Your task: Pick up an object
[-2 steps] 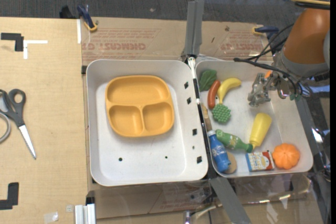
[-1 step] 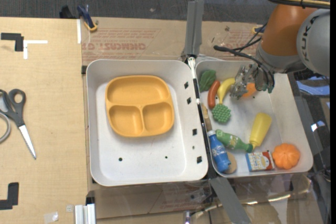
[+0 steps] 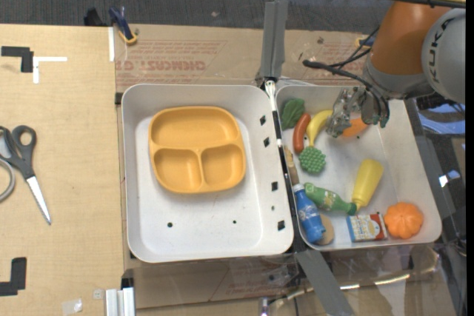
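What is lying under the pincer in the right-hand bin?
An orange object shows beneath the pincer, with a yellow banana just to its left. The pincer covers most of the orange object, so what it is and whether it is gripped cannot be seen.

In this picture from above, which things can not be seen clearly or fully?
- Hand: its fingers are too small and cluttered to tell open from shut.
- Orange object under the hand: mostly covered by it, so its kind is unclear.
- Small carton: label print too small to read.
- Scissors on the bench: one handle loop is cut off by the left edge.
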